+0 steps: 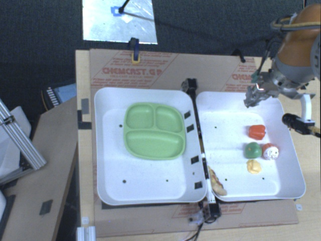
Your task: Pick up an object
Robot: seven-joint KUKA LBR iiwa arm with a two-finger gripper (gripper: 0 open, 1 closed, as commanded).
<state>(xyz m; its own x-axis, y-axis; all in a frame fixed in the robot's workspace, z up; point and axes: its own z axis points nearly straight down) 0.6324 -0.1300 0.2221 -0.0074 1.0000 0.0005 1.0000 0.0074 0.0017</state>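
Over the far right corner of the right bin (281, 185), the gripper (252, 97) hangs at the end of the grey arm (296, 44), whose orange band sits just above the wrist; whether it is released or clenched cannot be told from this slanted view, because the tip is small and dark against the bin's white rim, and nothing can be seen held in it. Below the gripper and apart from it, on the right bin's floor, lies a cluster of small objects: a red-orange piece (257, 131) nearest the gripper, then a green round piece (253, 150) with a red and white piece (271, 152) just beside it on the right, and a yellow piece (254, 167) just in front of the green one. Well apart from that cluster, at the bin's near left edge by the divider, rests a tan, elongated piece (217, 183). Across the black clips that join the two bins, the left bin (108, 179) holds a light green divided plate (154, 130) with two small compartments at the far side and one long one at the near side, lying flat near the bin's middle. Both bins sit on a brown printed cardboard sheet (165, 67) spread over the bench, and beyond it a shiny silver square (119, 13) lies on dark cloth.
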